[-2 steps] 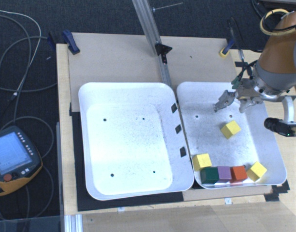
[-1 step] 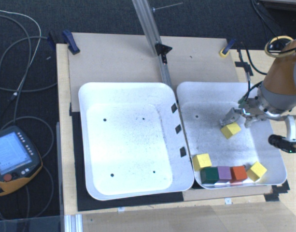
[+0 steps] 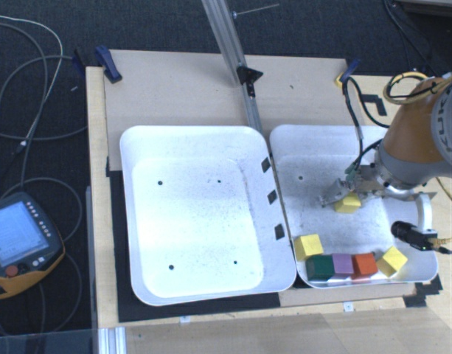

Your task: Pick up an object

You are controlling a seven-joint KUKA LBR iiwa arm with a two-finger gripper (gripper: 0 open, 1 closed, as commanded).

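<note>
Arm (image 3: 421, 135) reached in from the right, over the right bin (image 3: 307, 150). Hand (image 3: 343, 196) sat low in the middle of that bin, right at a yellow block (image 3: 349, 205). Metal fingers pointed left, with the block just at their near side. Couldn't tell whether the hand was open or closed, or whether the block was actually between the fingers; contact looked likely but wasn't confirmed.

Other blocks lay along the near wall of the right bin:
- larger yellow cube (image 3: 309, 246), left of the row and a bit farther in
- green block (image 3: 320, 266), purple block (image 3: 343, 264) and orange-red block (image 3: 365, 265) side by side, touching or nearly so
- small yellow block (image 3: 394, 260) at the right end, tilted, just beside the orange-red one

All five were well apart from the hand.

Left bin (image 3: 137, 150) stood beside the right one, rims touching at the middle, black clips on the shared edge. Both bins sat on the tabletop (image 3: 174, 87). Aluminium strut (image 3: 224, 28) ran down from the far side to the gap between the bins. Teach pendant (image 3: 19, 245) lay on the floor to the left, with cables (image 3: 34, 87) looped beyond it.
</note>
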